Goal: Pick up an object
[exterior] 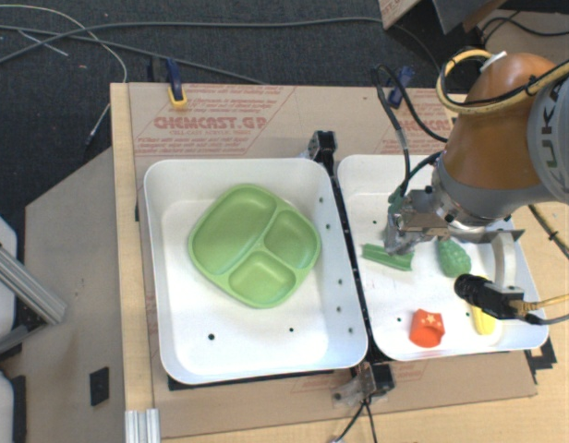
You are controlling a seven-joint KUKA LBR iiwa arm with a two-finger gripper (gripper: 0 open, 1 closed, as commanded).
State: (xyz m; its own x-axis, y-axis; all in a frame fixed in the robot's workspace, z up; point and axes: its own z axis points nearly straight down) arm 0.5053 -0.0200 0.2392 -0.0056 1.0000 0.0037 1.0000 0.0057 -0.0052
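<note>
On your worktop (220, 118) two bins sit side by side. The left bin (174, 340) holds a divided plate (255, 245) near its middle. In the right bin (377, 326) you find a flat strip (387, 259) leftmost, a rounded lump (453, 257) right of it, and a small block (428, 328) nearer you.

1. A flat dark-green piece (387, 258) lies at a slant in my right bin's left half, directly beneath my gripper (402, 238).
2. A rounded light-green object (453, 257) rests just to its right.
3. A small red object (428, 328) sits near the front rim.
4. A yellow piece (484, 321) lies beside it, partly hidden.
</note>
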